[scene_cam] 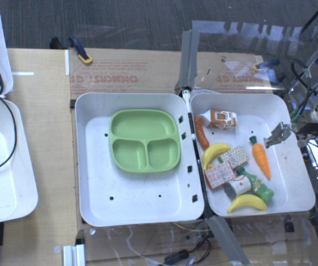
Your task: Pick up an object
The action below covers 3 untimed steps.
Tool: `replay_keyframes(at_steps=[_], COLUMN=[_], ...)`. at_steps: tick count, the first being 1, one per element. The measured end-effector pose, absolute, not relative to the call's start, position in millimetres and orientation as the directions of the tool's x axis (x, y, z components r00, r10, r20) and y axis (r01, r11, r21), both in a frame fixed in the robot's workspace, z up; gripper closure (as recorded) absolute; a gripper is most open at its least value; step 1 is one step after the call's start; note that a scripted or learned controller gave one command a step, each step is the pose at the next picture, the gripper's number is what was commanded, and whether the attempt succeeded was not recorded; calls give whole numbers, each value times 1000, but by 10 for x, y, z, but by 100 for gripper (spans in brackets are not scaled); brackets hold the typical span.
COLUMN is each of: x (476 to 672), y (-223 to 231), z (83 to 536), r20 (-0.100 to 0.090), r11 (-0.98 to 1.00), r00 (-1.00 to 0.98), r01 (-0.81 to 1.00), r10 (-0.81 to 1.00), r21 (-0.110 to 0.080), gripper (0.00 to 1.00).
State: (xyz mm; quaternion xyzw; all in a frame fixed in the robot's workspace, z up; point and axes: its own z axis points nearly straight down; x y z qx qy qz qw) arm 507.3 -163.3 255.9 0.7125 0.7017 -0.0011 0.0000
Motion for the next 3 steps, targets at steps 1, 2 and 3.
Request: replay_keyframes(at_steps=[1, 2, 3], x=[5186, 5185, 5184], y=[-1611, -1616, -1616], z=[1111, 1197, 1197], r20=[0, 0, 0], r11=[-7, -8, -9], r00=[7, 8, 9], r01=[1000, 1000, 1000], r10=[1000, 1000, 1000], r21=[-3, -4, -4], gripper=[0, 100, 0])
